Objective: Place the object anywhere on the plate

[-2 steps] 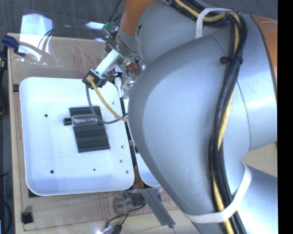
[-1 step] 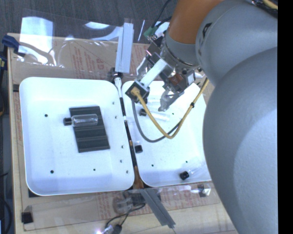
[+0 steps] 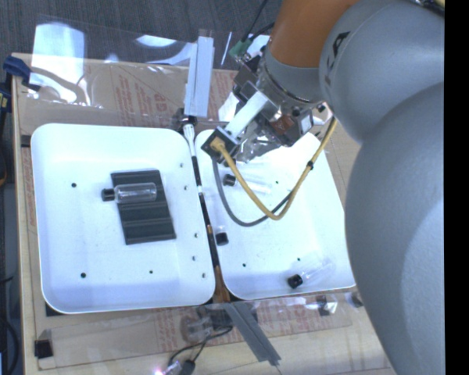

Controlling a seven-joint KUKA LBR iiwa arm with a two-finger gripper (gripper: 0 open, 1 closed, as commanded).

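On the worktop [image 3: 94, 326] two shallow white bins sit side by side. The left bin [image 3: 62, 264] carries a dark ribbed plate [image 3: 148, 217] near its middle, and on the far end of that plate lies a small clear vial with a black cap [image 3: 134, 192], its long axis running left to right, cap toward the left. Judging by how things lie, the task's object appears already to rest on the plate.

The right bin [image 3: 328, 233] holds a second small clear vial with a dark cap [image 3: 309, 276] near its near-right corner, lying roughly left to right with a slight tilt. Another faint clear piece [image 3: 254, 182] lies near the middle of that bin, too pale to identify.

The grey arm with its orange band [image 3: 313, 22] reaches in from the right, and the claw [image 3: 246, 143] hangs over the far-left part of the right bin, just right of the seam between the bins. A yellow cable [image 3: 258, 205] loops below it. Whether the claw is spread or pressed together I cannot tell; wrist hardware hides its tips, and nothing is visibly held.

From the claw, the vial on the plate lies to the left and slightly nearer, across the seam; the loose vial lies well apart, nearer and to the right. If another pick is intended, the claw would have to travel toward that near-right corner.
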